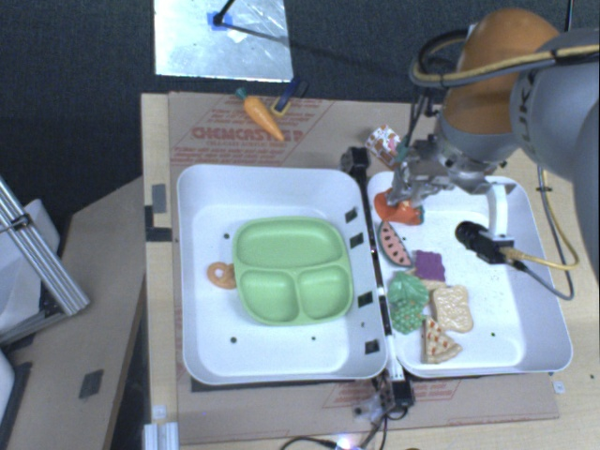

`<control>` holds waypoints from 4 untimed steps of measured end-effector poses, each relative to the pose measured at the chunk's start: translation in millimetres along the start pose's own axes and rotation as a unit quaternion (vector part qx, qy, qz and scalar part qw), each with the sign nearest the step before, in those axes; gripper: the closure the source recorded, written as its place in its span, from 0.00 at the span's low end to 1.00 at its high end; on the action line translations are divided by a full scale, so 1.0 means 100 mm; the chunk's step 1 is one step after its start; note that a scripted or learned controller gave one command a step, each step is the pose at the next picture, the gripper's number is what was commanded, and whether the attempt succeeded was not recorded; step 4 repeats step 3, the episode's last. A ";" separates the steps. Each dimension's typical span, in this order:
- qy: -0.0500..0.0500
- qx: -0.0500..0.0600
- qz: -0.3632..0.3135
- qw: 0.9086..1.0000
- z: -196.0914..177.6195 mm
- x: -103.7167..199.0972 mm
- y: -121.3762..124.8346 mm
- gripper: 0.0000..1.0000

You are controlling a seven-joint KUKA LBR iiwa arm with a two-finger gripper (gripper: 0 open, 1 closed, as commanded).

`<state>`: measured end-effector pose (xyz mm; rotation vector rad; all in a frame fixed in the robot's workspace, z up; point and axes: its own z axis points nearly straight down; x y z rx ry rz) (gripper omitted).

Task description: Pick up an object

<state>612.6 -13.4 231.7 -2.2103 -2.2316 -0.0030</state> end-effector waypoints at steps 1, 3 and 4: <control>0.000 0.001 0.001 1.000 0.09 0.40 -0.18 1.00; 0.000 0.000 0.002 1.000 0.07 0.79 -0.23 1.00; 0.000 0.000 0.002 1.000 0.07 0.79 -0.23 1.00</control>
